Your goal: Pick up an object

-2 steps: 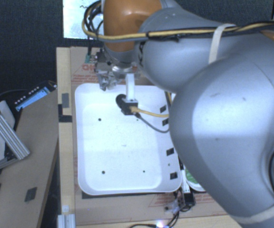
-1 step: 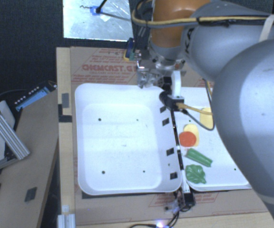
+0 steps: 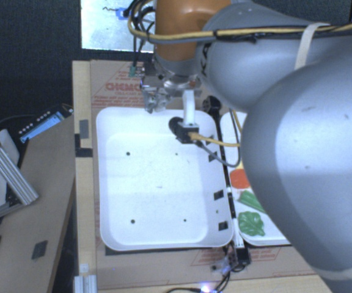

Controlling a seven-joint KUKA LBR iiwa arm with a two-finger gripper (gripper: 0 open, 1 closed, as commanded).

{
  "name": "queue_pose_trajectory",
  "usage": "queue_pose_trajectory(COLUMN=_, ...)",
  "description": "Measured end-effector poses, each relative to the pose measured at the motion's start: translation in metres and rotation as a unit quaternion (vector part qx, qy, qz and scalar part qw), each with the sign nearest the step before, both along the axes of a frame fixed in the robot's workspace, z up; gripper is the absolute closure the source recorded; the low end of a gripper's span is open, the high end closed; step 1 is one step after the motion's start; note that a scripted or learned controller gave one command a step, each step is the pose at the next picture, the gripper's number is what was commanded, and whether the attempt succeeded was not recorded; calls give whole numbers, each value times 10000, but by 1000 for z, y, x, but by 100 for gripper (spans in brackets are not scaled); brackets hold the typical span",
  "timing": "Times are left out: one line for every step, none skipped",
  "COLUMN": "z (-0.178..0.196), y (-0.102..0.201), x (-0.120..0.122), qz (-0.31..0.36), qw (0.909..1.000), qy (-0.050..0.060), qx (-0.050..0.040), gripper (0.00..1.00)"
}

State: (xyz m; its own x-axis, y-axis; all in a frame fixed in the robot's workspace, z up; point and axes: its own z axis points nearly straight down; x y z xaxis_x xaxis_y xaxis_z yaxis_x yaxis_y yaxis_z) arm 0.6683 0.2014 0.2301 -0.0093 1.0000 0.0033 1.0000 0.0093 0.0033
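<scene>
My gripper (image 3: 156,105) hangs over the far edge of the left white bin (image 3: 127,224), below the orange wrist band (image 3: 185,17). Nothing shows beneath it but the bin's bare floor. In the right bin (image 3: 267,242), mostly hidden under the grey arm, lie an orange-red object (image 3: 240,177), a light green piece (image 3: 249,200) and a darker green leafy object (image 3: 251,223). The gripper is well up and to the left of these objects.
The big grey arm (image 3: 304,133) covers the right bin's far and right parts. A black fitting with a yellow cable (image 3: 185,130) hangs over the left bin's far right corner. Cardboard (image 3: 112,87) lies under the bins, and a metal frame (image 3: 8,170) stands at left.
</scene>
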Motion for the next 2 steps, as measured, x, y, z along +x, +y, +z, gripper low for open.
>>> queue_pose_trajectory(z=-7, y=36, x=0, qz=-11, qw=10000, qy=7, qx=-4, gripper=100)
queue_pose_trajectory(z=17, y=-46, x=1, qz=-72, qw=10000, qy=1, qx=-27, gripper=100)
